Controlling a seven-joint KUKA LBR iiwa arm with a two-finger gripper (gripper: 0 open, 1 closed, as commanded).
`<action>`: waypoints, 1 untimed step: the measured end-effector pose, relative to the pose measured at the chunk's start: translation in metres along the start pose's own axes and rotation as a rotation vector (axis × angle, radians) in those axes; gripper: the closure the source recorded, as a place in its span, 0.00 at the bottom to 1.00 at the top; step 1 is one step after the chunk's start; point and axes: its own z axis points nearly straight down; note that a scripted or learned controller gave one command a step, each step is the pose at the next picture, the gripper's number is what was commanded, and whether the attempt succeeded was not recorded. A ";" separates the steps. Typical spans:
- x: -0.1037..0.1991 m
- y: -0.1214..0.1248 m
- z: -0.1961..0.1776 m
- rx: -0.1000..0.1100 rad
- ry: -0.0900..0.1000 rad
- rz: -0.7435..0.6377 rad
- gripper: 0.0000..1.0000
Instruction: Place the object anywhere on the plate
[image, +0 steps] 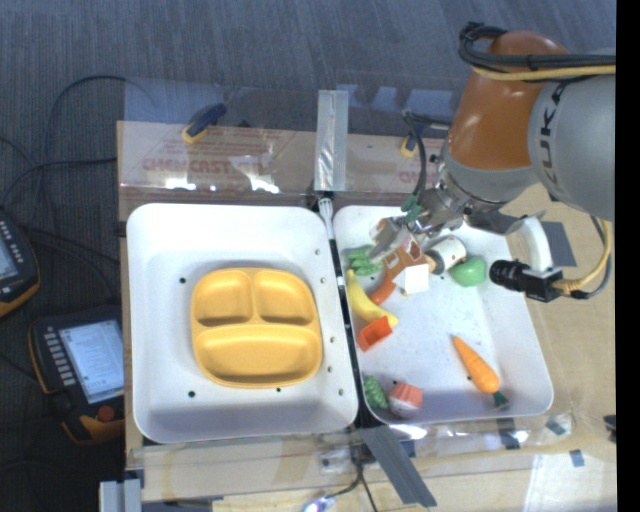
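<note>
A yellow plate (257, 325) with three compartments lies in the middle of the left bin (160, 240). My gripper (408, 243) hangs low over the upper left part of the right bin (520, 340), far from the plate. Right under it is a cluster of toys: a brown-orange piece (407, 267) with a white block (415, 282), and a green leafy piece (362, 263). The wrist hides the contact, so I cannot tell whether anything is held.
The right bin also holds a yellow banana (364, 305), an orange-red wedge (373, 334), a green ball (467, 270), a carrot (477, 366) and a small round toy (403, 397). A raised divider (340, 300) separates the bins. A black cable connector (520, 276) sticks out at the right.
</note>
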 end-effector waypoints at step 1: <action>0.050 -0.043 -0.011 -0.001 0.003 0.068 1.00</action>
